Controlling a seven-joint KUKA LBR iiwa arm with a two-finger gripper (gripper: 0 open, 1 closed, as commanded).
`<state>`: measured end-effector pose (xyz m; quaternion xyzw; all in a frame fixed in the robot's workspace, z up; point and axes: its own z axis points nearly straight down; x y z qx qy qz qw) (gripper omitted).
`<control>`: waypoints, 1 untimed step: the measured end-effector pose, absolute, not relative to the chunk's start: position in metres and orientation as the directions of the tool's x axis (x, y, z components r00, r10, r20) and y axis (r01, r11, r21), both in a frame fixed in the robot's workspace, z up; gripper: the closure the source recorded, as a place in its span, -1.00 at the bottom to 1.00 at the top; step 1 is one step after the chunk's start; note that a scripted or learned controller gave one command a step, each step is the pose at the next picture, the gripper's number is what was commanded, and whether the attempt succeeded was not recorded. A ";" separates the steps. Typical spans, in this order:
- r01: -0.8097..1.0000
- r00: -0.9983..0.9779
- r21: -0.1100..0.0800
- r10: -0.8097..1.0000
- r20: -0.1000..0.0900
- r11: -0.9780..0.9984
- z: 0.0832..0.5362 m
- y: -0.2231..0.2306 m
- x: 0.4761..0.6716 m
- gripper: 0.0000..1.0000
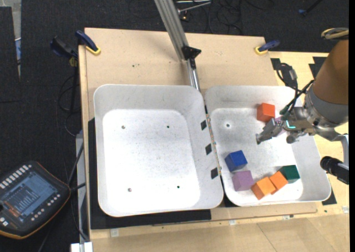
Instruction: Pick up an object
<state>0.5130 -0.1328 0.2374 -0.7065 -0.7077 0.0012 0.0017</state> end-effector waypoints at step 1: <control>1.000 0.000 0.000 1.000 0.000 0.000 0.239 -0.133 0.514 -1.00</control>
